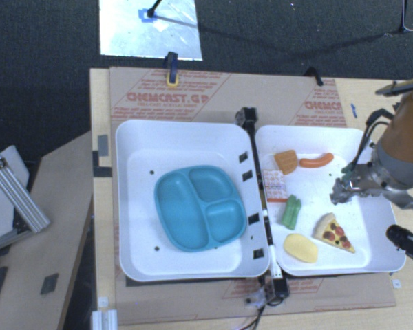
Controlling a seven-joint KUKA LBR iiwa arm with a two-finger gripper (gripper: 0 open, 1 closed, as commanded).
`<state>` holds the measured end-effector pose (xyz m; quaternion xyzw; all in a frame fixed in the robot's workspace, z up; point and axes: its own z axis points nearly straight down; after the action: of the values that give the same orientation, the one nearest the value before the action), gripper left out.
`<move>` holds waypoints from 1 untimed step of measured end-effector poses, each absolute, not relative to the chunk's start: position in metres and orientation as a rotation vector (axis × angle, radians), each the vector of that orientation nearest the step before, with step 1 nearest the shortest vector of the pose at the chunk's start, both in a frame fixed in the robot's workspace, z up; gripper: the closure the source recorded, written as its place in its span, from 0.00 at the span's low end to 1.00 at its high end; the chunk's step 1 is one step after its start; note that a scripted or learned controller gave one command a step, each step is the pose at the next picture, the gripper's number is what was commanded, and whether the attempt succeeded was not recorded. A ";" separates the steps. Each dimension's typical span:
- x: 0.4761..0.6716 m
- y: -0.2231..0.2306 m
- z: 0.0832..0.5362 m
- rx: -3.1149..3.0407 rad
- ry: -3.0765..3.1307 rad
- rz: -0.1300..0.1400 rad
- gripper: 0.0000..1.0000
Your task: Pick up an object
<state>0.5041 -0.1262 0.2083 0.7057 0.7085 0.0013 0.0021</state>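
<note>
The right white bin [310, 135] holds several toy foods. A pizza slice [334, 234] lies near its front right, a yellow potato-like piece [301, 247] beside it, a green piece [290, 212] in the middle, a red-and-white packet [273, 185] at the left, an orange-brown piece [286, 161] and a red sausage [316, 161] toward the back. My gripper [344, 188] hangs over the right part of this bin, just above and behind the pizza slice, with nothing seen between its fingers.
The left white bin [134, 205] holds a blue divided plate [199, 207]. A black clip strip [255, 184] runs between the bins. Both sit on a cardboard sheet [213, 91]. An aluminium rail [10, 188] stands at the far left.
</note>
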 end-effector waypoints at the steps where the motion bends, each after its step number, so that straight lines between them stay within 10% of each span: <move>1: 0.523 -0.077 0.221 2.209 2.232 0.005 1.00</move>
<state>0.5235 -0.0768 0.2214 0.7035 0.7106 0.0017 0.0007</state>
